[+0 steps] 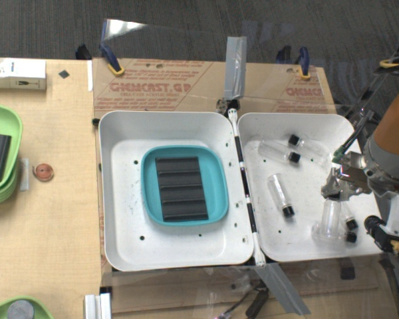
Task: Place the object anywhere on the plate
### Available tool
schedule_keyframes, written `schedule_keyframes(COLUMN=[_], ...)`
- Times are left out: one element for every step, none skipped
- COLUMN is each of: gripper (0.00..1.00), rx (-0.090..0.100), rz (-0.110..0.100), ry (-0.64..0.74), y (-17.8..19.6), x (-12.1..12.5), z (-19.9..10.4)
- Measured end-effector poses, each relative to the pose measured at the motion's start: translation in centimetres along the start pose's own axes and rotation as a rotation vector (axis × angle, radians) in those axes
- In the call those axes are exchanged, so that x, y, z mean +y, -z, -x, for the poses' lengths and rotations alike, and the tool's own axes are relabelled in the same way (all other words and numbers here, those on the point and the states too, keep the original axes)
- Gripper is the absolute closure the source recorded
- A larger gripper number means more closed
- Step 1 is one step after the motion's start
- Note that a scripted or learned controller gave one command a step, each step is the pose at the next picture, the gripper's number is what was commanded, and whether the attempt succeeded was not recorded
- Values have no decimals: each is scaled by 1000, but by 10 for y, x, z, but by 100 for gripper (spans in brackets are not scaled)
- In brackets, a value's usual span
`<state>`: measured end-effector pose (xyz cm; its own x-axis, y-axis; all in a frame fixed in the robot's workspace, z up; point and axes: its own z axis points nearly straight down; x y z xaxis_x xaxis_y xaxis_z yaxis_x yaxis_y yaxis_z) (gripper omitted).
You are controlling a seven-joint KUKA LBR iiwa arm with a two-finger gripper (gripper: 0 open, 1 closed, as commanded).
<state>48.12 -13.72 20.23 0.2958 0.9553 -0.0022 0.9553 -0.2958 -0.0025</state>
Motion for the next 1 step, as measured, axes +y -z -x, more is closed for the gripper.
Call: schedule_keyframes(gripper=[100], rx=[1], rz=[-2], ry=[108], y=[-12], x=[-26], z=[-70])
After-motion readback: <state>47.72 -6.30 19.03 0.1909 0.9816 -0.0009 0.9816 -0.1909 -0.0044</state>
